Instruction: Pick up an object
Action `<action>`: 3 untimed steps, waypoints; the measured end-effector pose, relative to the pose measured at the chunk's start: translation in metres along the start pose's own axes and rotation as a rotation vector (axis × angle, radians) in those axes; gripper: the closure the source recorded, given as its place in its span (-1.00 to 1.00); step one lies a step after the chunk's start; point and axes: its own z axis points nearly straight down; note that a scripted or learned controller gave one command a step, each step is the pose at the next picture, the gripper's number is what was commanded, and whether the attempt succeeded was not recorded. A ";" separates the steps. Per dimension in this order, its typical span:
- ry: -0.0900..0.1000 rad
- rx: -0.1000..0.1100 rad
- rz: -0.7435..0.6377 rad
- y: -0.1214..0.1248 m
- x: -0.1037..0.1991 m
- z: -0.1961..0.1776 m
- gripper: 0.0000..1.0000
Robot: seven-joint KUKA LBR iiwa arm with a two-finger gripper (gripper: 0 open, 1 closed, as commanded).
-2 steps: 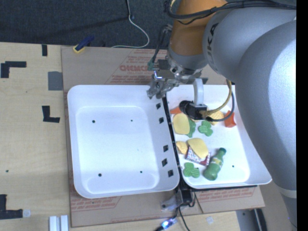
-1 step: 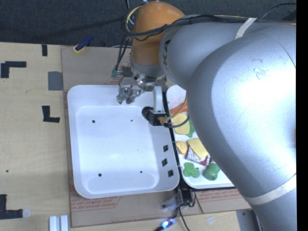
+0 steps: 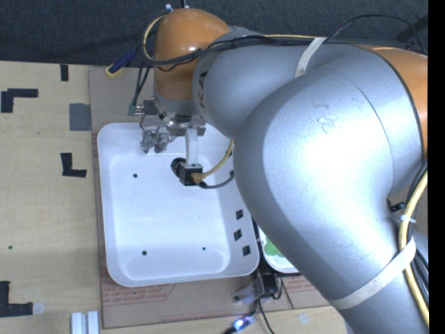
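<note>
Bench: a tan board top (image 3: 42, 207) with black tape marks, dark cloth behind.
Bin: a shallow white bin (image 3: 115, 207) sits at centre, its floor bare but for small dark dots.
Arm: the grey arm (image 3: 327, 158), orange at the wrist, sweeps in from the right and hides most of the neighbouring bin.
Gripper: the gripper (image 3: 158, 143) hangs over the bin's far edge; whether it is open or closed cannot be told.
Object: a green-and-white item (image 3: 272, 254) peeks from under the arm, right of the bin.

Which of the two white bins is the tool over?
The bin on the view's left, its floor in plain sight; the tool hangs over its far end. The other bin lies mostly under the arm.
</note>
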 end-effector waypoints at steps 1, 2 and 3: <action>0.000 -0.001 0.002 0.009 0.036 0.016 1.00; 0.003 -0.017 0.005 0.002 0.016 -0.119 1.00; 0.005 -0.020 0.002 -0.017 0.035 -0.398 1.00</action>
